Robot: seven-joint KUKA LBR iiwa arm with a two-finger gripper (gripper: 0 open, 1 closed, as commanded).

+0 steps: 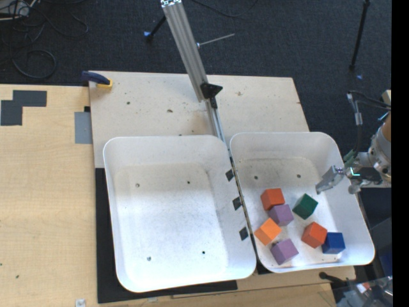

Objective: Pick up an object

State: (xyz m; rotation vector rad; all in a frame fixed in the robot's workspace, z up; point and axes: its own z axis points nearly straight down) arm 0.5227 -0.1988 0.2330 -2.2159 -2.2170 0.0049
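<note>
Gripper (332, 179) parked at right bin (281, 147) edge, blocks untouched.
We see it over the right rim with nothing in it; can't tell the finger state. Blocks sit clustered low in the bin: green block (305, 206) nearest, then red-orange block (273, 198), purple block (282, 214). Tight packing likely favours the green one.

Seven blocks (291, 222) crowd the right bin's (281, 147) near half (several touching); its far half and the left bin (128, 152) lie open.
</note>
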